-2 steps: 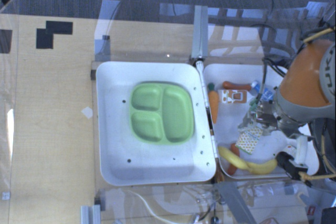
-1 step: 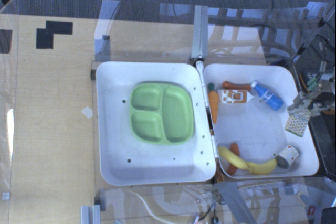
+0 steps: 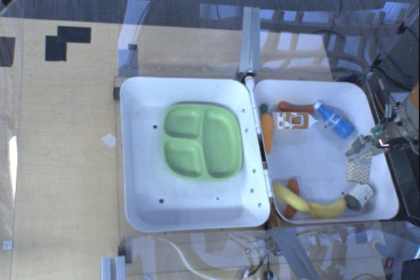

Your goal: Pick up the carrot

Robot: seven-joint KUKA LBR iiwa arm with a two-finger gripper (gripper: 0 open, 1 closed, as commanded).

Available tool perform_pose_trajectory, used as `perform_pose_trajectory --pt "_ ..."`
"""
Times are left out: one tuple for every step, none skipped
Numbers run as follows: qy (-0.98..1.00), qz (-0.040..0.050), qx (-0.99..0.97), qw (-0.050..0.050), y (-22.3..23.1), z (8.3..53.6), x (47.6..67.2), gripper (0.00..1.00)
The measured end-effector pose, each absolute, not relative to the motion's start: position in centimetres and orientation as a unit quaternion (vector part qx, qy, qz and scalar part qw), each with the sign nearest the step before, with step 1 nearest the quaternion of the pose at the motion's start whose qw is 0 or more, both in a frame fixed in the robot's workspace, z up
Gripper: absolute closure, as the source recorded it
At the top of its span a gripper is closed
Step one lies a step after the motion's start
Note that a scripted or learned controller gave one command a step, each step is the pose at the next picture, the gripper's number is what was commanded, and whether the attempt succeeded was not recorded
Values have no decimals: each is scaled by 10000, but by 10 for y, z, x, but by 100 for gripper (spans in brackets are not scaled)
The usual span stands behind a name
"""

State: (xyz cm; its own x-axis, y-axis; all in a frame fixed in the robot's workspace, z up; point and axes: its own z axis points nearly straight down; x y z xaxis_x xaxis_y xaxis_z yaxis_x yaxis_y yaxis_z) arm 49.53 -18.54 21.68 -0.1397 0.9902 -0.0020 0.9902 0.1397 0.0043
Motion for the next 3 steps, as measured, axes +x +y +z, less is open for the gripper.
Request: perform_pose_trajectory --pt "7566 20 6538 48 -185 228 497 100" --pt "7585 30 6517 74 -184 239 499 100" --pt "8070 8 5906 28 -206 212 488 100"
